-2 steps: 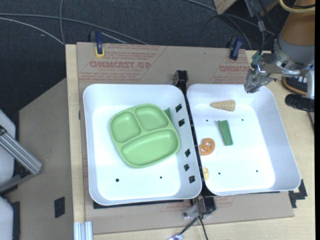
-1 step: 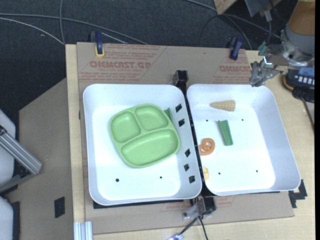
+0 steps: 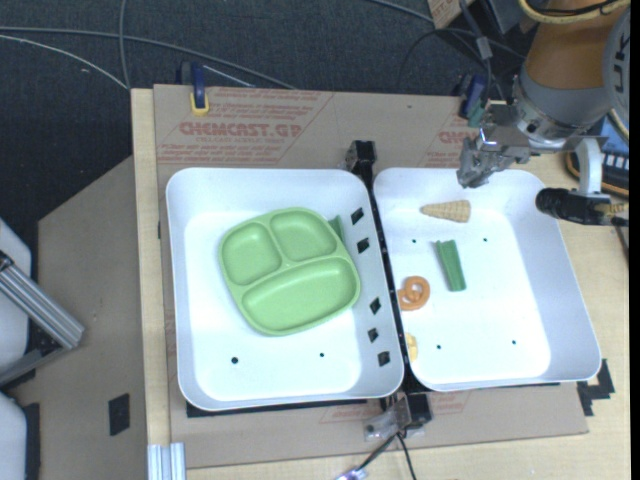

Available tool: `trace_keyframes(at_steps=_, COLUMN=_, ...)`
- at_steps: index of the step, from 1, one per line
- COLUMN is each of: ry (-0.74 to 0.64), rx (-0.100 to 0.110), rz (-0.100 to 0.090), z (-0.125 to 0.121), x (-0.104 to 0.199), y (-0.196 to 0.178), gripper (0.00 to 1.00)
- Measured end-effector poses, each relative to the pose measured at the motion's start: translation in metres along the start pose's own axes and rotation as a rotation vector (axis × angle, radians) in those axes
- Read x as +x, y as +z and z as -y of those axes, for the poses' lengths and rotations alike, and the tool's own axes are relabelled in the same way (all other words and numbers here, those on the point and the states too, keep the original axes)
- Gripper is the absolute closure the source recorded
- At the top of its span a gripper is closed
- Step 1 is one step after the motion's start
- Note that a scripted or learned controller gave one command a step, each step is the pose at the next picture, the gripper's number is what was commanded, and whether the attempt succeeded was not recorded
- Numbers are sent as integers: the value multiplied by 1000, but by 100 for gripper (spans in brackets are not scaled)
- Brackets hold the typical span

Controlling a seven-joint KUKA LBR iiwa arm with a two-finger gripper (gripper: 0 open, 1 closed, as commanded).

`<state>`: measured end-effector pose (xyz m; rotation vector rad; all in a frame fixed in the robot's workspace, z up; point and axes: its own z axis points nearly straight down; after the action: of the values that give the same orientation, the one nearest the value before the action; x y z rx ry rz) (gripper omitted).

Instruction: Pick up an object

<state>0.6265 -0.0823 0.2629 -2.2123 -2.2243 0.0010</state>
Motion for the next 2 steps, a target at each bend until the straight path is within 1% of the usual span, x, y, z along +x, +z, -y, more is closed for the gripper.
trace_keyframes(at_steps=2, ry=0, rx=0, rz=0, z=21, x=103, y=0, gripper=100)
